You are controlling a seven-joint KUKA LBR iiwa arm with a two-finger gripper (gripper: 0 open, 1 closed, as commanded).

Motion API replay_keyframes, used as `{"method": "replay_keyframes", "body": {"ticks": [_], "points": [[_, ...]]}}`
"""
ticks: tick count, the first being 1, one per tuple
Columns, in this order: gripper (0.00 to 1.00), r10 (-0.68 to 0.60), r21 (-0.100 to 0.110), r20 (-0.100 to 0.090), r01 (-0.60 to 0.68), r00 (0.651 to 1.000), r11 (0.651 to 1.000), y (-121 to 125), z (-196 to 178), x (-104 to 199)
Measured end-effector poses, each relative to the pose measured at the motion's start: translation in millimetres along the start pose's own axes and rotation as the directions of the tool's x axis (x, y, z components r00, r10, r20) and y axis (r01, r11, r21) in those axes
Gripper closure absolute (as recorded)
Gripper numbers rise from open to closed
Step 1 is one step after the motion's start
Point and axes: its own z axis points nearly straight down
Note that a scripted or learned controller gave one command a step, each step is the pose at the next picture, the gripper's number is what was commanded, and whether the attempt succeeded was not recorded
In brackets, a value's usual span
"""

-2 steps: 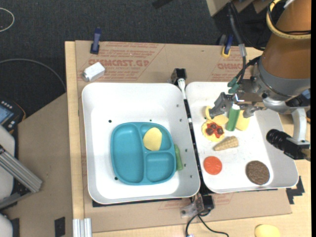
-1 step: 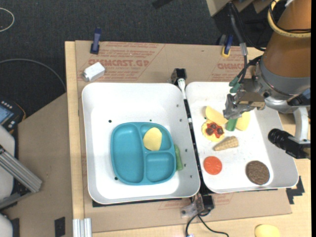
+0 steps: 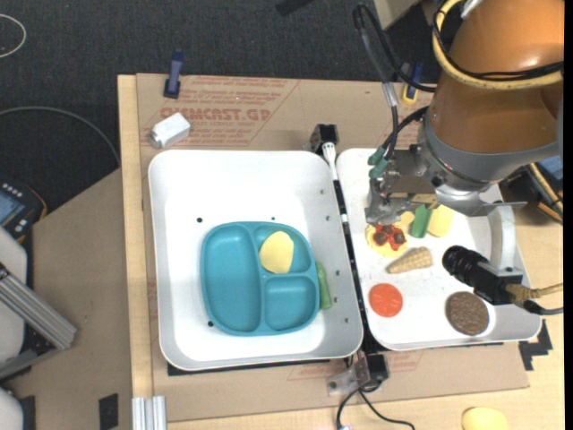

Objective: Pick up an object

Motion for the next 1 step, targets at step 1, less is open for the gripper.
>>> {"method": "replay_keyframes", "body": {"ticks": [1], "points": [[1.0,0.016,0.013,0.004,-0.016,1.0,1.0,-3.8,72.1,-63.2]]}}
